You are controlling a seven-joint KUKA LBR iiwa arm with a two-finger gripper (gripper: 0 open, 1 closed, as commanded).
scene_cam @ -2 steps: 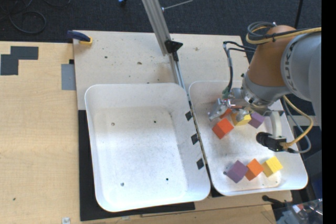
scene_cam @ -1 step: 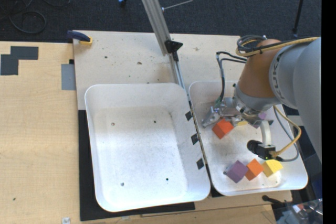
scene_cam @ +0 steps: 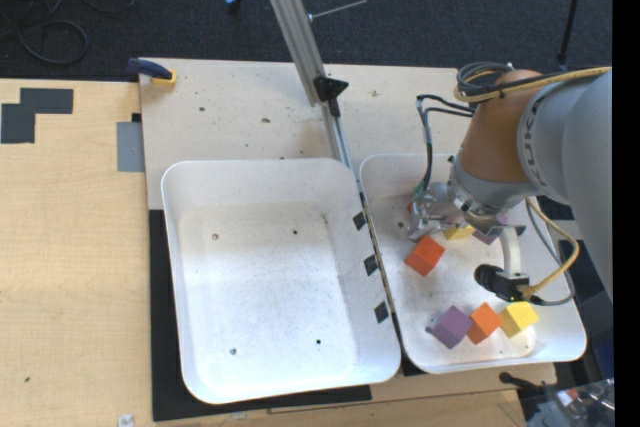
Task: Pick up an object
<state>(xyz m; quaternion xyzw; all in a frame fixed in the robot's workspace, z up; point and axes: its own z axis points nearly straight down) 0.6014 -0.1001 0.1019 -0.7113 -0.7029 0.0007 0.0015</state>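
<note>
Take the right bin (scene_cam: 570, 340) as your landmark: a shallow white tray with rounded corners, its left rim meeting the left bin (scene_cam: 200, 205) along a divider marked with small black tabs. Your end effector (scene_cam: 432, 213) hangs over the right bin's upper-left part, close to that divider; whether it is released or clenched cannot be told. An orange-red cube (scene_cam: 424, 256) lies just below it. Along the bin's lower rim sit a purple block (scene_cam: 450, 326), an orange block (scene_cam: 484, 322) and a yellow block (scene_cam: 519, 317), side by side. The left bin offers a broad, speckled white floor. Both trays rest on a pale tabletop (scene_cam: 230, 110).
</note>
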